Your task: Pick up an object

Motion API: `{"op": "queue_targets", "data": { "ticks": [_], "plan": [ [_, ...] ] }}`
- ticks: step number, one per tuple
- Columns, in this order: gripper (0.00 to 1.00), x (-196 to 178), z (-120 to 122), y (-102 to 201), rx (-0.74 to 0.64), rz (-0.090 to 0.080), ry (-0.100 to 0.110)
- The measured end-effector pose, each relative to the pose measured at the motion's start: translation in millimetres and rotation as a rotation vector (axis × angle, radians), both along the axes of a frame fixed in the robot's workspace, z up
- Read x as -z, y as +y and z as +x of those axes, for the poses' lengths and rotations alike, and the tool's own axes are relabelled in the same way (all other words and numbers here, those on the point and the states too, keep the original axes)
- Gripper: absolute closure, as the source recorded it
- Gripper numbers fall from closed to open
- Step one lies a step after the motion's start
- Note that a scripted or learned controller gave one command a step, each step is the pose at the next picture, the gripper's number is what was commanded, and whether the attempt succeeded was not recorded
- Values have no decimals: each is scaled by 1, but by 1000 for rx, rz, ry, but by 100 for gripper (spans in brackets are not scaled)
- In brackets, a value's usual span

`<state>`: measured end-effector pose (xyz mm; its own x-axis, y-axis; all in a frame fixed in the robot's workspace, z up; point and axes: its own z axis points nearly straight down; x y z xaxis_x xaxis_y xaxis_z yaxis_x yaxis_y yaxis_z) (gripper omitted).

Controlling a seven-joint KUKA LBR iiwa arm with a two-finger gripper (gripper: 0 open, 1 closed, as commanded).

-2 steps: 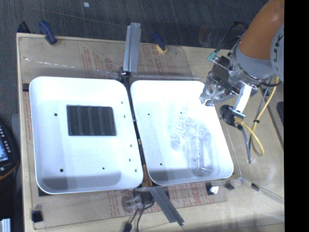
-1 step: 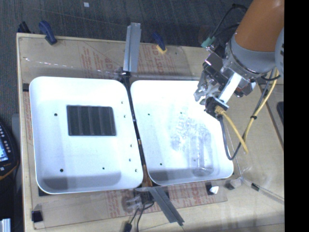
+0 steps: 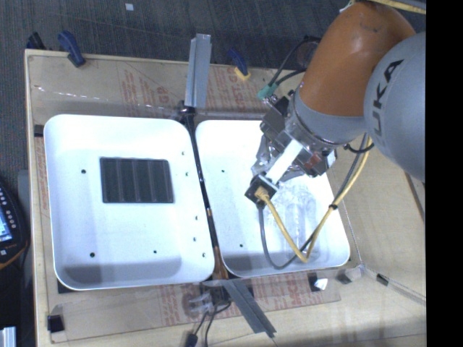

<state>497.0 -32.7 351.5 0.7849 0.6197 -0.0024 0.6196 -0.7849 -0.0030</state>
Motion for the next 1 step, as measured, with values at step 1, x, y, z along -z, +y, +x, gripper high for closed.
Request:
{"op": "queue_targets", "data": {
  "ticks": [1],
  "plan": [
    [0,0,0,0,0,0,0]
  ]
}}
